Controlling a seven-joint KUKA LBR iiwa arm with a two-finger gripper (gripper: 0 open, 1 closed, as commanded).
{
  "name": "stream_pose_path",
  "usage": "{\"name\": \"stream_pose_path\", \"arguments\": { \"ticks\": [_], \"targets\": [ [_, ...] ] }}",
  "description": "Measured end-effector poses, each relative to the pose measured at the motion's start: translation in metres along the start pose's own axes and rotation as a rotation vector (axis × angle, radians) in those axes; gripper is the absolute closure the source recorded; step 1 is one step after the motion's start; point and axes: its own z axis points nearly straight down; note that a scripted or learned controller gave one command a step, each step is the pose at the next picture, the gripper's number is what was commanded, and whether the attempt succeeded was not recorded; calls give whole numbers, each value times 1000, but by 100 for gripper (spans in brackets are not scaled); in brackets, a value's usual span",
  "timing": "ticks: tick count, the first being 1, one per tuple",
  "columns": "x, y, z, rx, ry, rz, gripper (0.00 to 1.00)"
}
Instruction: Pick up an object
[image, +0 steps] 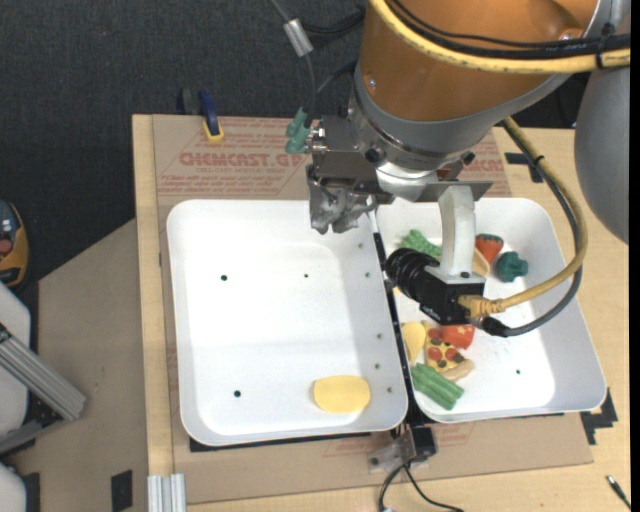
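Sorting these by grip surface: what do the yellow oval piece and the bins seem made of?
The yellow oval piece looks like matte moulded plastic or rubber: even colour, soft rounded edges, no glare. The left bin and right bin look like thin, smooth white plastic with a slight sheen and rounded, formed rims.

bins: two white bins (200, 300) side by side on brown board (150, 250)
board text: red lettering (230, 158) along far edge
clamp: blue-yellow (210, 118), board's far-left corner
floor: dark carpet (90, 60)
rail: metal bar (40, 375), left edge
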Motion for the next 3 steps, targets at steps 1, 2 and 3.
{"name": "stream_pose_path", "arguments": {
  "ticks": [1, 2, 3],
  "targets": [
    [27, -3, 109, 29, -13, 0, 100],
    [25, 14, -28, 1, -1, 1, 100],
    [25, 6, 119, 33, -15, 3, 100]
  ]
}}
